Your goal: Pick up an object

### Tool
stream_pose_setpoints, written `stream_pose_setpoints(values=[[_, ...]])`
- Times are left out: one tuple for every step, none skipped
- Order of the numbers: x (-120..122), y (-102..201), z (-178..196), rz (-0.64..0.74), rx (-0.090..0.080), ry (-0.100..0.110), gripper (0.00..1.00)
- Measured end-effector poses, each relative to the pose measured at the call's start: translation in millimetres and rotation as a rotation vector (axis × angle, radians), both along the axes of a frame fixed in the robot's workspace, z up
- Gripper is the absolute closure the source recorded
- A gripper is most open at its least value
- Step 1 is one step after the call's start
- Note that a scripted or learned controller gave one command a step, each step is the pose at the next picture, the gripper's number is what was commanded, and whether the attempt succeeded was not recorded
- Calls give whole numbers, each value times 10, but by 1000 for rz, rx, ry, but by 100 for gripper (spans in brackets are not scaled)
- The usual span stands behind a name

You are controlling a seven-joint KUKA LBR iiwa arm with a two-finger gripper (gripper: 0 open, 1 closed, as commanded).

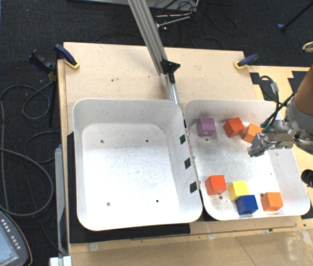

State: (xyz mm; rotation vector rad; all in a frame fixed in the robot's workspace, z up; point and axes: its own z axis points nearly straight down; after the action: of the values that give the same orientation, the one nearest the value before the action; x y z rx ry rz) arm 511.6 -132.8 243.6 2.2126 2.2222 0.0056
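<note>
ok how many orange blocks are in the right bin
4. One sits near the back, one right beside it by the claw, one near the front left, one at the front right. The claw may hide more.

Robotics lab, probably, plywood bench (117, 71) clamped at corners, loose cables (12, 101) on dark carpet, teach pendant (1, 243)

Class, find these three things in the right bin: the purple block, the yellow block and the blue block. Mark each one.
purple block (205, 126), camera view, middle of its top face.
yellow block (237, 190), camera view, middle of its top face.
blue block (247, 204), camera view, middle of its top face.
</note>
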Motion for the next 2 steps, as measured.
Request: stream_pose_setpoints(values=[[14,-1,308,-1,0,2,100],[183,549,150,4,3,7,100]])
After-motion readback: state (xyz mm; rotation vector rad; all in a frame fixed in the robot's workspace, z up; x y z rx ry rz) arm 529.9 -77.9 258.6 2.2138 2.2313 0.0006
